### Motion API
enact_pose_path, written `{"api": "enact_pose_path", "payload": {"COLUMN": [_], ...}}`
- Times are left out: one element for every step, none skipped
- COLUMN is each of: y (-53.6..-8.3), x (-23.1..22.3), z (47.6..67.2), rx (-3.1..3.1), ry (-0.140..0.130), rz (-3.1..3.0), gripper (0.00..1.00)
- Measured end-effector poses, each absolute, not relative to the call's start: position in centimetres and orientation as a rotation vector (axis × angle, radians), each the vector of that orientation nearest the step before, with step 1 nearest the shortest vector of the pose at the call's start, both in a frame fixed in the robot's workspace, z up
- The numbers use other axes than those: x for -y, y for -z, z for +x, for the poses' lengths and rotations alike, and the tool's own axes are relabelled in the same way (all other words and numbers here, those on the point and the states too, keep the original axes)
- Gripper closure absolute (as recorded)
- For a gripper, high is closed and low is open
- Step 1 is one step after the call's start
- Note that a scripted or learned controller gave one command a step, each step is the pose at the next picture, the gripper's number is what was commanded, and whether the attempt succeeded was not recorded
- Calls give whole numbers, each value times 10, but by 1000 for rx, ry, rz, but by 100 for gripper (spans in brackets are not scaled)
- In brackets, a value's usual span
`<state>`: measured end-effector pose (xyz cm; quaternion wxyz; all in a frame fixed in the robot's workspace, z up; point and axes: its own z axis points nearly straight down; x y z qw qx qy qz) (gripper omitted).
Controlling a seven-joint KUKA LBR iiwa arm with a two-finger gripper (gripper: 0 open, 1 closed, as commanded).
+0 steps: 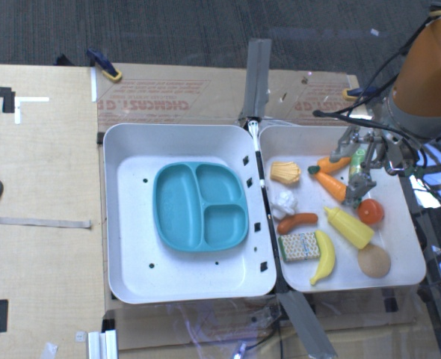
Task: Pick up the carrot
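Note:
The carrot (330, 185) is orange with a small green top and lies at a slant in the upper middle of the right bin (411, 271). My gripper (353, 193) hangs low over the bin, reaching in from the right. Its tip is right at the carrot's lower right end, just above a red tomato (371, 212). The gripper's body hides the spot where they meet, so I cannot see whether the carrot is held. A second orange piece (334, 164) lies just behind the carrot.
The right bin also holds a yellow ridged piece (285, 173), a white lump (282, 200), a sausage (297, 222), a speckled block (299, 246), a banana (324, 256), a yellow bottle (348, 226) and a brown ball (373, 261). A teal divided plate (202, 206) lies in the left bin (123, 223).

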<state>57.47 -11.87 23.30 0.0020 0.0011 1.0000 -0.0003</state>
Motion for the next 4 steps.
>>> {"api": "enact_pose_path", "payload": {"y": [-130, -94, -90, -103], "x": [119, 176, 150, 150], "z": [605, 607, 645, 650], "rx": [-3134, -3121, -3084, -3058], "ry": [1, 1, 8, 8], "rz": [-170, 308, 743, 731], "gripper": [0, 0, 0, 100]}}
